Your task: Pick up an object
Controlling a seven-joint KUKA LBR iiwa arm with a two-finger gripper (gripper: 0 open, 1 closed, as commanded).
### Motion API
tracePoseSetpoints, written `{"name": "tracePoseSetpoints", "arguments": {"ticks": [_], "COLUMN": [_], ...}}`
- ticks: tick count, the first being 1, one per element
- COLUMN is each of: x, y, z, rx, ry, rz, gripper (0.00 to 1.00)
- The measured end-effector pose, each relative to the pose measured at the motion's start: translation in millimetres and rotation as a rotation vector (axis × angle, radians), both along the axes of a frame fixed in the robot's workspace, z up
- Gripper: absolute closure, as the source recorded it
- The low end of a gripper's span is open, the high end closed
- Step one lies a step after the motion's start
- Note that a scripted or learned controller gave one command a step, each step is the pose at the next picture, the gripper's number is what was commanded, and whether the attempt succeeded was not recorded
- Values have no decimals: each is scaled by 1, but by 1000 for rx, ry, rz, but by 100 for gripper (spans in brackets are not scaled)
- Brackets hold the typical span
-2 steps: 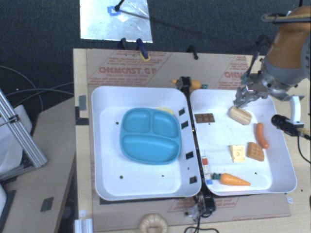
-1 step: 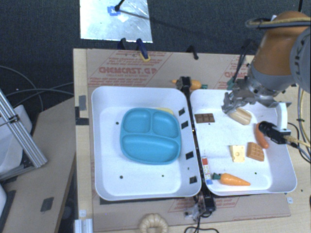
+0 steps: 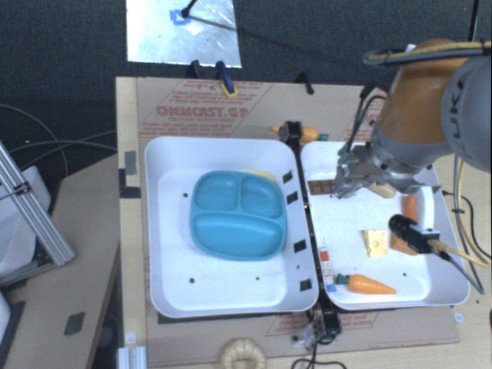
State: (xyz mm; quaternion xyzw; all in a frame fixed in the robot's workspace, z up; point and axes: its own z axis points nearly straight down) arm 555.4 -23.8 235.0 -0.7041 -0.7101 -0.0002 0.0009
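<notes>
- My arm (image 3: 419, 114) reaches in from the right, bent over the right bin (image 3: 346, 233).
- My claw (image 3: 347, 181) hangs low over that bin's far-left part; I cannot tell whether it is open or closed.
- A brown bar (image 3: 320, 185) lies just beside my claw.
- A yellow cheese piece (image 3: 376, 243) sits mid-bin, and a carrot (image 3: 370, 284) lies near the front rim.
- The left bin (image 3: 173, 206) holds a blue divided plate (image 3: 238, 214).
- Both bins rest on a printed cardboard sheet (image 3: 200, 106); beyond it, a silvery sheet (image 3: 181, 18) lies on dark carpet.
</notes>
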Motion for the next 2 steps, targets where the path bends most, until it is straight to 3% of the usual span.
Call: {"name": "tracePoseSetpoints", "arguments": {"ticks": [1,2], "x": [1,5], "y": [19,20], "z": [-21,-16], "rx": [-1,-1], "ry": [0,-2], "rz": [-1,-2], "gripper": [100,100]}}
